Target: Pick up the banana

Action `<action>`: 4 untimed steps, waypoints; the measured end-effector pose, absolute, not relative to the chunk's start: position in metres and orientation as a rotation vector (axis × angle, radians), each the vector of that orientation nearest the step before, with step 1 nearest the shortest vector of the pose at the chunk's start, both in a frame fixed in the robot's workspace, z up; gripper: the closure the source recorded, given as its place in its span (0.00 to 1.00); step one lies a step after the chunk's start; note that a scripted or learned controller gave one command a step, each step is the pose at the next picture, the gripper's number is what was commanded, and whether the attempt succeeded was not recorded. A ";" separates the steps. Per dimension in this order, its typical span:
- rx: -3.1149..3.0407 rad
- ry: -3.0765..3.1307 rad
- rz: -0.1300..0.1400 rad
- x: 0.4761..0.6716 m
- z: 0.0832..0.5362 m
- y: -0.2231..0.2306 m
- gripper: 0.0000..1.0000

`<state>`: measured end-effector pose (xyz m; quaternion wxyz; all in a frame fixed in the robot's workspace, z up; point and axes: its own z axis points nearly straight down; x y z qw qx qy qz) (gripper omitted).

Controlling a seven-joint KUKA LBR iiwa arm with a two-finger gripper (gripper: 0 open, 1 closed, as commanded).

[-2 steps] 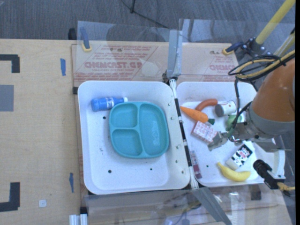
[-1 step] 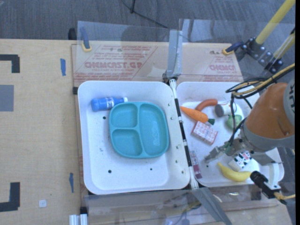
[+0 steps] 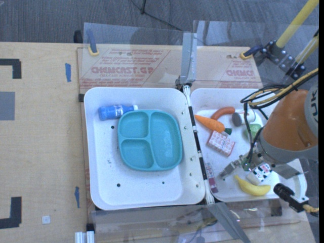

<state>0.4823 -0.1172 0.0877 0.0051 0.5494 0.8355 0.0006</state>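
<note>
1. Plywood bench top fills the left, with black tape marks and bits of blue tape; grey carpet lies beyond its far edge.
2. Left bin holds a teal divided plate and a blue bottle at its far left corner.
3. Right bin holds a carrot, a patterned card and a grey lump.
4. Gripper hangs low over the right bin, fingers spread narrowly, nothing between them.
5. Banana lies near the front rim, just beside the gripper.
</note>
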 end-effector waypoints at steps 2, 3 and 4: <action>1.423 2.785 0.004 0.484 0.097 -0.124 1.00; 1.585 2.713 -0.001 0.487 0.183 -0.053 1.00; 1.661 2.665 -0.002 0.512 0.183 -0.072 1.00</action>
